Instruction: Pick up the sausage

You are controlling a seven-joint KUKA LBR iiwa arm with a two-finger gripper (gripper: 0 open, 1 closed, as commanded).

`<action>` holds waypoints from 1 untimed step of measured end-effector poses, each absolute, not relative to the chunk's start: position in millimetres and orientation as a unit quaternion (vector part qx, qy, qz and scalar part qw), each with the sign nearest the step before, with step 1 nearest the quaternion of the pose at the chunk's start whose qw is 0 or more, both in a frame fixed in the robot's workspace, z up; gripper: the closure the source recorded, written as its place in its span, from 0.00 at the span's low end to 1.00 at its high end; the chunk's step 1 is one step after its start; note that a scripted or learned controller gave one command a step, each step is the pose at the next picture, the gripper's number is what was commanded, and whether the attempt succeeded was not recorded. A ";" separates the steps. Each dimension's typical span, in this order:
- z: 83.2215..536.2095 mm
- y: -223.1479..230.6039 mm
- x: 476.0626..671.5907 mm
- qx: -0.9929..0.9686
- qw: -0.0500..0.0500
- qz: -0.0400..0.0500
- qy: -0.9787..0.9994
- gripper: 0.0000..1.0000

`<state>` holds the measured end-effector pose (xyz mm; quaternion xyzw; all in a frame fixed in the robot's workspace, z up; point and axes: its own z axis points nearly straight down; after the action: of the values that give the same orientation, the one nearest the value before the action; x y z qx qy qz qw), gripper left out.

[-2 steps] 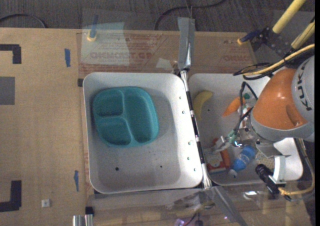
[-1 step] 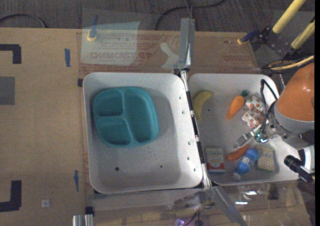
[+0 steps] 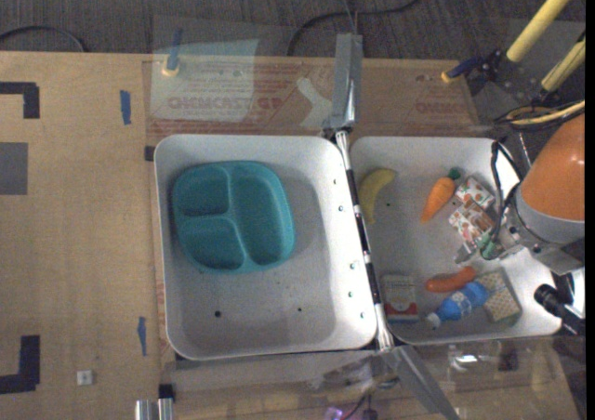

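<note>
One sausage [image 3: 451, 280], one carrot [image 3: 438, 197], one banana [image 3: 374, 191] (right bin); hand's [image 3: 509, 243] grip I cannot tell

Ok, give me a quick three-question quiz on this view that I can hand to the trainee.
1. True or false: the sausage lies in the same bin as the teal plate.
2. Which thing lies just below the sausage in the picture? A) banana B) blue bottle C) carrot
3. Fill in: the arm hangs over the ___ bin's far right side.

Key
1. False. The sausage is in the right bin; the plate is in the left bin.
2. B.
3. Right.
</note>
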<state>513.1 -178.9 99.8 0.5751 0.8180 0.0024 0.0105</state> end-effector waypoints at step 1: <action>99.6 -179.0 512.9 0.575 0.010 0.002 0.818 0.00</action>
<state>512.9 -179.0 99.6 0.5751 0.8180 0.0023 0.0100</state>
